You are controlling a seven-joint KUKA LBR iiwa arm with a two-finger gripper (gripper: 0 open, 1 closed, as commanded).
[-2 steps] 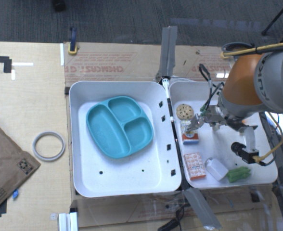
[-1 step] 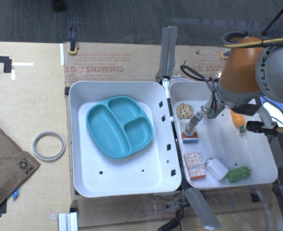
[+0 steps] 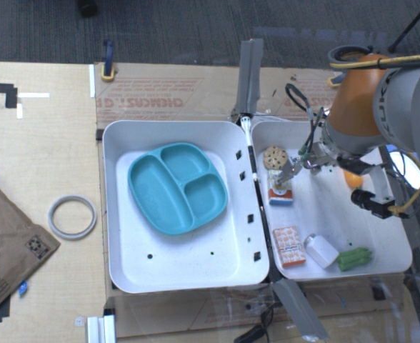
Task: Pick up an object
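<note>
Grey gripper point(image 3: 287, 176), finger state unclear, over small box point(image 3: 281, 195) nr right bin's point(image 3: 381, 263) left wall.

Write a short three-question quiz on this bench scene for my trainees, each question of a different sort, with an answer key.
1. True or false: the blue divided plate lies in the left bin.
2. Which lies nearest the gripper? A) green object B) small red-and-blue item C) tape ring
3. Fill in: the tape ring lies on the ____, outside both bins.

Key: 1 true; 2 B; 3 bench.
</note>
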